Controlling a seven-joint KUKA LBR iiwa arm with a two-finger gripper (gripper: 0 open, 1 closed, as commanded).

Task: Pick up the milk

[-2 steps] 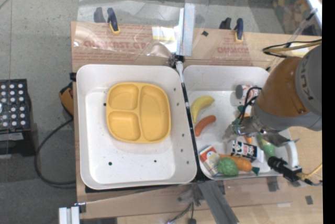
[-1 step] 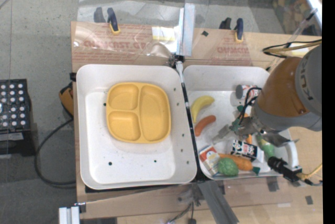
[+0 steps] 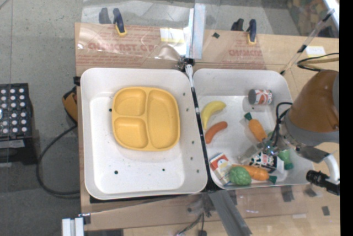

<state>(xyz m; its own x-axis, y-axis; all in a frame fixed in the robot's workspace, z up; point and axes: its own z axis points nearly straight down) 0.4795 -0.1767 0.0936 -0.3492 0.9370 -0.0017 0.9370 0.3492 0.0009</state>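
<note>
One milk carton [image 3: 263, 161] in the right bin [image 3: 231, 78], directly beneath the tool [image 3: 271, 148], tool's spread impossible to tell

I see two shallow white bins side by side on the bench. The left bin [image 3: 94, 135] holds a yellow divided plastic plate [image 3: 146, 118] lying flat, nearer its back. In the right bin [image 3: 231, 78], a yellow toy banana [image 3: 212, 112] lies at the left with an orange-red toy sausage [image 3: 215, 130] just in front of it. A small silver can [image 3: 259, 97] lies on its side towards the back. A short orange toy carrot [image 3: 256, 128] lies in front of the can. Along the front wall, from left to right, sit a red-and-white carton [image 3: 220, 164], a green toy vegetable [image 3: 239, 175], a long orange toy carrot [image 3: 257, 173] touching it, and the black-and-white milk carton [image 3: 263, 161] just behind that carrot. The gripper [image 3: 273, 149] hangs just behind and right of the milk carton.
</note>
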